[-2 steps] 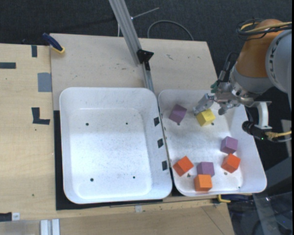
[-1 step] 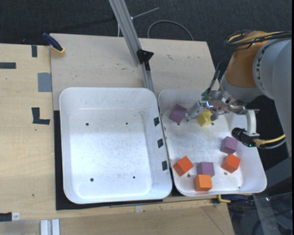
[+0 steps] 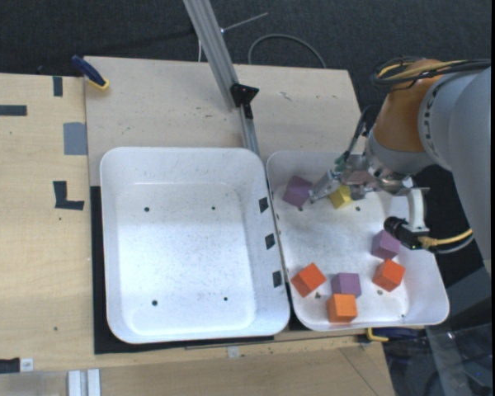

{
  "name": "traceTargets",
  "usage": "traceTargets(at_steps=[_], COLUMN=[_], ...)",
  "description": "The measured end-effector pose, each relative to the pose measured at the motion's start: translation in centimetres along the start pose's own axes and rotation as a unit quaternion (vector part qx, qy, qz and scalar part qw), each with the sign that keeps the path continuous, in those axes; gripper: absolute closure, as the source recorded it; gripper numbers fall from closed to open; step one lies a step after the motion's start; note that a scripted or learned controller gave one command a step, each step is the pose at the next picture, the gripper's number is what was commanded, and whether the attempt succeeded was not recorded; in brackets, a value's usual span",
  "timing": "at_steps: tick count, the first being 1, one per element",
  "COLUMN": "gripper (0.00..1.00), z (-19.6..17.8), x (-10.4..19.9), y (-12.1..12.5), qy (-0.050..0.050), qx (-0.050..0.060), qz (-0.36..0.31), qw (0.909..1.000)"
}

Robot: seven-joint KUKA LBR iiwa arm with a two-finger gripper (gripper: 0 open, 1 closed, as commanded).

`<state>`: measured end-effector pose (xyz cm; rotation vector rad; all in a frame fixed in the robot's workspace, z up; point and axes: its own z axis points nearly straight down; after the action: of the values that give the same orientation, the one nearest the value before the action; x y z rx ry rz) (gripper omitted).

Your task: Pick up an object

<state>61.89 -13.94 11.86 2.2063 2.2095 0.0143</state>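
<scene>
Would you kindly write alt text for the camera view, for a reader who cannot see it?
The grey arm's end effector hangs over the right bin, at a small yellow block and beside a purple block. Nearer the bin's front lie three orange blocks and two more purple ones. The left bin sits alongside, touching it.

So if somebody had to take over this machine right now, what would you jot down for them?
Gripper: low in the right bin, by the yellow cube; I can't tell if it grips it.
Cubes, all in the right bin: purple ones at top left, right and bottom; three orange along the bottom.
Done: nothing visibly lifted.
Left: secure one cube and raise it.
</scene>
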Motion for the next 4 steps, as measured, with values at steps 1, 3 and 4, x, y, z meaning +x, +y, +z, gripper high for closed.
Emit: traceTargets(at_steps=[1, 3, 4], gripper=[1.00, 1.00, 1.00], z=[-0.9, -10.4, -12.0], x=[0.0, -1.1, -1.0], y=[0.1, 1.7, 1.8], qy=[-0.001, 0.003, 0.003], qx=[-0.001, 0.008, 0.010], qz=[-0.001, 0.000, 0.000], qw=[1.0000, 1.0000, 0.9999])
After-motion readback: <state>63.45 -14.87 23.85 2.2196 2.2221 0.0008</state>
